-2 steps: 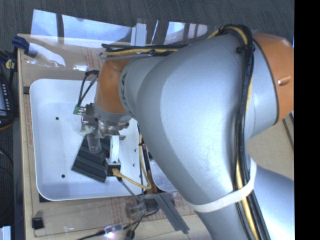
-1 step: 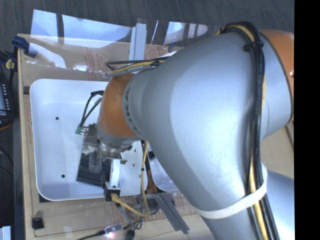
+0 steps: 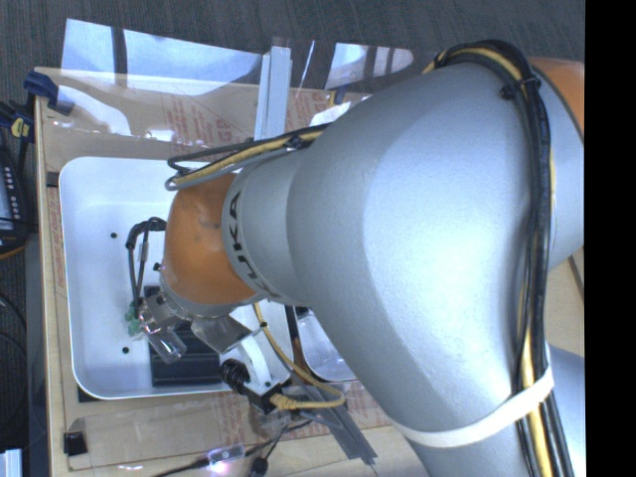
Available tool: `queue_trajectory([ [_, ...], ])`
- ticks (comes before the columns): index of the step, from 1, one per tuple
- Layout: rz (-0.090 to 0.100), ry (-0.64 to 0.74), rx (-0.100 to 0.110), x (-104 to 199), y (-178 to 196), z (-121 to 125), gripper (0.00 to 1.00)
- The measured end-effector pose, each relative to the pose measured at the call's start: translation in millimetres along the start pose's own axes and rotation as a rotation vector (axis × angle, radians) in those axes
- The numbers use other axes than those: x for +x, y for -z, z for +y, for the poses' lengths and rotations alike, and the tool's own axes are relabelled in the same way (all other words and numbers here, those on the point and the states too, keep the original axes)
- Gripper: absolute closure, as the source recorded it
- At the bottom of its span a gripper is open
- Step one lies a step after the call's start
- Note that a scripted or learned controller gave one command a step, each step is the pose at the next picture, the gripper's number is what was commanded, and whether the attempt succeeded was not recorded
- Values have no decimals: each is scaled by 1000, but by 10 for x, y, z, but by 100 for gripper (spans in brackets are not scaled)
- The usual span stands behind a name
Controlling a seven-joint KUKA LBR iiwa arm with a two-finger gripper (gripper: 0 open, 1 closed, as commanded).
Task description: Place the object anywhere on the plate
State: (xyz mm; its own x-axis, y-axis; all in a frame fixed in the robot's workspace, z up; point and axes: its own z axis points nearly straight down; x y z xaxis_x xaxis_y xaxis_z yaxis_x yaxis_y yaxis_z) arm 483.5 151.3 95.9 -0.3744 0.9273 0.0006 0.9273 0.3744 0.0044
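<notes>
My gripper [image 3: 169, 346] hangs low over the near part of the left white bin [image 3: 89, 266], below the orange wrist band [image 3: 199, 251]. A dark flat shape [image 3: 189, 370] lies right under it on the bin floor; I cannot tell whether it is part of the gripper or a separate thing. The big grey arm [image 3: 417, 246] fills the middle and right of the view and covers nearly all of the right bin [image 3: 323, 358], of which a small curved corner shows.
Yellow and black cables [image 3: 298, 397] trail from the wrist over the strip between the bins. A cardboard wall [image 3: 149, 117] stands behind the left bin. Dark gear sits at the far left edge [image 3: 12, 197].
</notes>
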Motion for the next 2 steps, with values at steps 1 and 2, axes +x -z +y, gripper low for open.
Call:
queue_trajectory([
  [1,-1,20,6,-674,961,-341,100],
  [2,-1,-55,2,-85,4,-104,100],
])
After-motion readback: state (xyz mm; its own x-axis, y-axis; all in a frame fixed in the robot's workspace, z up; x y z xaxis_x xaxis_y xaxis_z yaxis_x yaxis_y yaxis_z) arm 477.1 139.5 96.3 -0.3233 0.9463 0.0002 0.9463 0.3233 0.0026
